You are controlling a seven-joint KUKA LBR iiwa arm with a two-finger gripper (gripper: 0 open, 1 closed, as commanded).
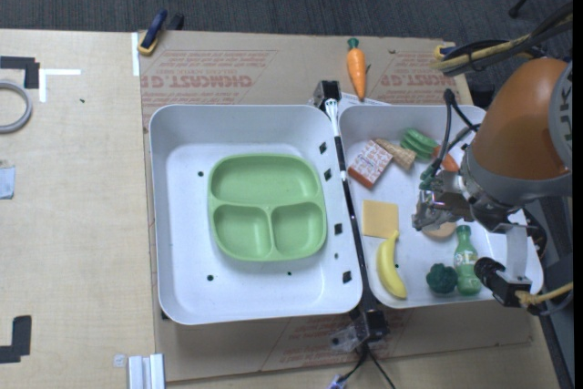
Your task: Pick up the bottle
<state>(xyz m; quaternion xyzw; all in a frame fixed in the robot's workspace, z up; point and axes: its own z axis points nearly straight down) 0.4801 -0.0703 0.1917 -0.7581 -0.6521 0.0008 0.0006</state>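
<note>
Two bins sit side by side: the left bin [173,223] holds a divided tray [268,207]. In the right bin [412,298], the bottle [465,261] stands near the front, broccoli [442,279] just left of it, a banana [390,266] farther left, and the gripper [435,209] just behind the bottle.

Grey arm [510,187], orange band, black cables, metallic end effector [435,209].

Two white bins [173,223]. One green tray [267,207], one bottle [465,261], one banana [391,267], one broccoli [442,279], one cheese slice [381,218], one carrot [355,66], one claw [430,212].
</note>
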